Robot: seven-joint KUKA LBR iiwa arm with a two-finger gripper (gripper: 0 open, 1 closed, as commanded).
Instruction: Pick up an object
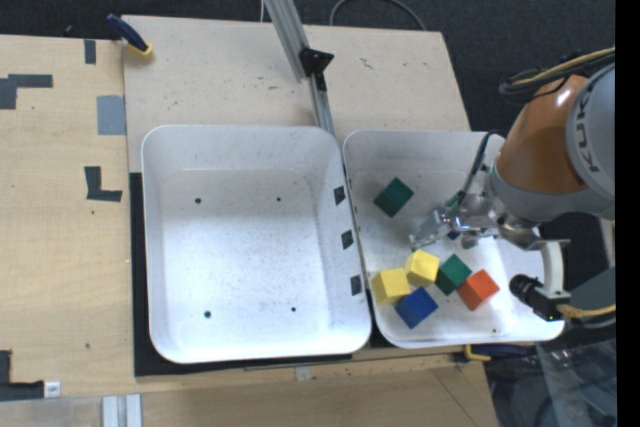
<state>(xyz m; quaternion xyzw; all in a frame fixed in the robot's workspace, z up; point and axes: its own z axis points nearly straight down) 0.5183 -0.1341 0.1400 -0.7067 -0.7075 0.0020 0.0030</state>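
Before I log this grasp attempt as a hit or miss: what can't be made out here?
- Gripper: finger state, too small and blurred in the camera view.
- Right bin: far-right wall, hidden by the arm.
- Green cube: partly covered by the yellow cube and orange cube.

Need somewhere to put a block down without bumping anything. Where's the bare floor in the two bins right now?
The left bin offers bare floor wall to wall. In the right bin, there is open floor along the far wall, beyond the lone green block. The near end is crowded: yellow blocks, blue block, second green block, orange block, with the gripper just above.
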